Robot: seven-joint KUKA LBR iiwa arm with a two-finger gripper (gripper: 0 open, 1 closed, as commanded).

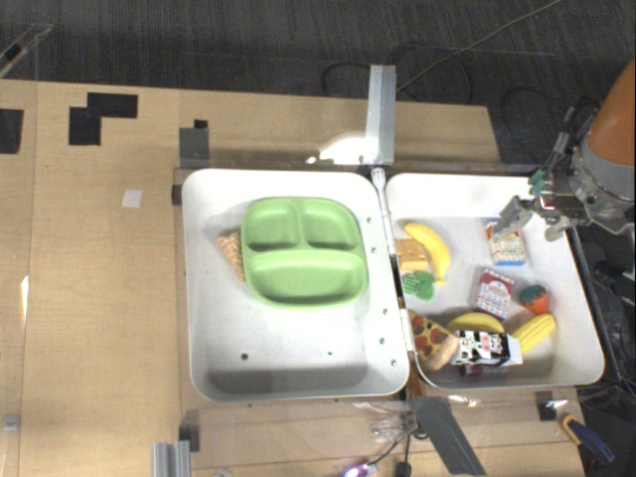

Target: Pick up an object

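Left bin [204, 296] holding a green divided tray [301, 249], right bin [576, 296] beside it crowded with toy food, gripper [534, 210] hovering at that bin's upper right, fingers spread open with nothing between them, small carton [507, 244] just beneath.

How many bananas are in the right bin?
2: one banana near the bin's left wall by the sandwich; another banana lower down, above the milk carton. Clutter may hide more.
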